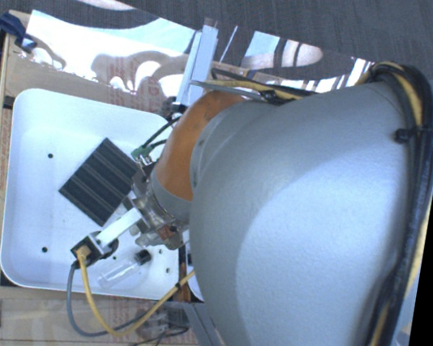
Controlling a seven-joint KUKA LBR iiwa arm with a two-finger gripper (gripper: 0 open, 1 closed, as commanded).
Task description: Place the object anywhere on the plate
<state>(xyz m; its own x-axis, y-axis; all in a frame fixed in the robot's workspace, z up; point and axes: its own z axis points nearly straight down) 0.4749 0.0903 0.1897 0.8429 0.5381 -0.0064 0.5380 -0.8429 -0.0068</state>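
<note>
A dark ribbed rectangular plate (100, 180) lies tilted in the middle of the left white bin (27, 177). A small clear, pale object (119, 275) rests on the bin floor near its front right corner. My gripper (139, 252) hangs low over that corner, just above and to the right of the clear object and in front of the plate's right end. A white bar with a black tip (98, 243) sticks out from the wrist toward the left. The wrist and the bulk of the arm hide the gripper's working end.
The grey arm (306, 224) with its orange band (184, 146) covers the right bin. Yellow and grey cables (96, 304) loop over the bin's front rim onto the wooden bench. Bare bin floor lies left of the plate. Tools sit at the far left edge.
</note>
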